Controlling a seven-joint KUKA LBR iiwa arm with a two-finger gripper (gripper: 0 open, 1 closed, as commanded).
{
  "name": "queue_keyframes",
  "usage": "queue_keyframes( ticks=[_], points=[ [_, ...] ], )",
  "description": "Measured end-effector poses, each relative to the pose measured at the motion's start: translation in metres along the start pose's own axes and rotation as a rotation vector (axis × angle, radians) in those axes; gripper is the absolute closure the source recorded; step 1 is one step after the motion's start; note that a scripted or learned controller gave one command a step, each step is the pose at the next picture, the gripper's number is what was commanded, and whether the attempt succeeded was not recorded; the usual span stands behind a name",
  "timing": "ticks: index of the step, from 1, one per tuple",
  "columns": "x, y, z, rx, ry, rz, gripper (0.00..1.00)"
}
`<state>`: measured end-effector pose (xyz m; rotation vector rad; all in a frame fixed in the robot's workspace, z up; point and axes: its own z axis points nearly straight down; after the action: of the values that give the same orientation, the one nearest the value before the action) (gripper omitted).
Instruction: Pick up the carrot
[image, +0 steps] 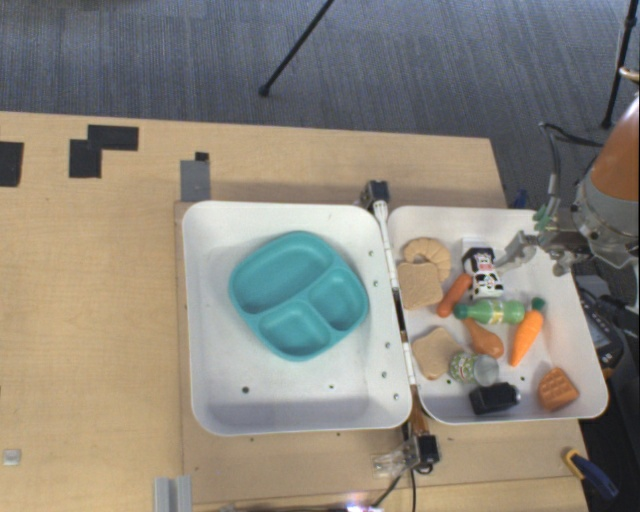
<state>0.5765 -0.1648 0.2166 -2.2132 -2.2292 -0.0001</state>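
In the right bin (590, 400), the carrot (526, 336) lies near the right wall, beside a green bottle (492, 313). Gripper (530, 243) hovers above the bin's top right, carrying nothing; finger state unclear.

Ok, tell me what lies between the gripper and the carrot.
In the camera view, only bare white bin floor lies between the gripper and the carrot; the green bottle sits just left of that line.

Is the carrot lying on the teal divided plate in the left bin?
No, the carrot lies in the right bin, next to the green bottle, while the teal plate sits in the left bin.
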Motion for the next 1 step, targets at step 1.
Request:
queue_keyframes(
  ticks=[1],
  points=[
    [-0.0379, -0.0462, 0.0924, 0.002, -0.001, -0.140, 0.00]
  ],
)
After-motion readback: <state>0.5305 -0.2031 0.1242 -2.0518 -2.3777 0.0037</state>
